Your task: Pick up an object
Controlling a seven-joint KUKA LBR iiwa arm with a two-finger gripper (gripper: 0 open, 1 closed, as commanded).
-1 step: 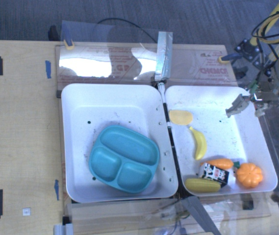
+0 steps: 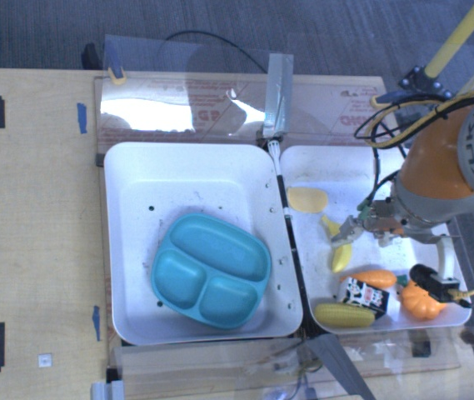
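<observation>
Tabletop of pale wood carries two shallow white bins side by side, their inner rims touching along a dark seam, likely so things can be moved from one to the other.

Left bin holds one thing: a blue divided plate, lying flat and a little skewed, toward the near side of the bin floor.

Right bin holds the small stuff, crowded toward its near edge. Arm comes in from the right, orange band above the wrist, and hangs over this bin's middle, which suggests the pick is meant here.

Pincer points left and down, its tip just above or touching a small yellow piece. Hard to tell at this size, but the fingers look spread with nothing between them, so I read it as released and empty.

Candidates, largest first: a corn cob lying along the near wall; a black-and-white carton just behind it; a carrot leaning on the carton's top; an orange pumpkin-like toy near the right corner, beside a black part of the arm's gear. A flat pale yellow disc lies apart, toward the far left of the bin.

Judgement: the yellow piece is the nearest target, standing free of the heap, so easiest to close on.
</observation>
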